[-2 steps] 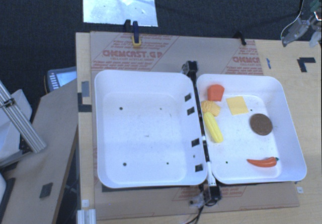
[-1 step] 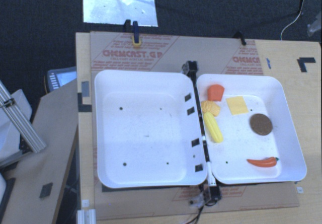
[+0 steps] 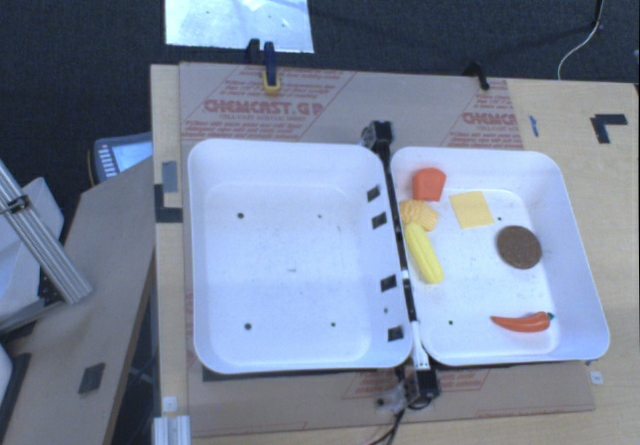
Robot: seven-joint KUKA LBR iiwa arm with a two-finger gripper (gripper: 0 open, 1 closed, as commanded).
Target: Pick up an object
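Objects for picking, six in all, lie on the floor of the right bin (image 3: 500, 156); every place below is taken from that bin.

- red-orange block (image 3: 429, 183): far-left corner of the bin, close under its far wall
- yellow square slice (image 3: 471, 209): far half of the bin, towards the middle, lying flat; apart from the block
- orange-yellow lump (image 3: 418, 215): against the bin's left wall, just nearer the camera than the block
- corn cob (image 3: 424, 253): along the bin's left wall, lying lengthwise; its far end touches or nearly touches the lump, cannot tell which
- brown disc (image 3: 519, 247): right of the bin's middle, flat, standing clear of the rest
- orange-red chili pepper (image 3: 521, 322): near-right part of the bin, lying crosswise, dark stem end pointing to the bin's right wall; well apart from the corn cob

Left bin (image 3: 290, 263): butts against the right bin's left wall; small black clips (image 3: 379, 221) sit along that shared edge.

Brown printed board (image 3: 300, 103): lies under the right bin and runs out beyond its far wall; a yellow clamp (image 3: 270, 78) grips the board's far edge, well off to the bin's far left.
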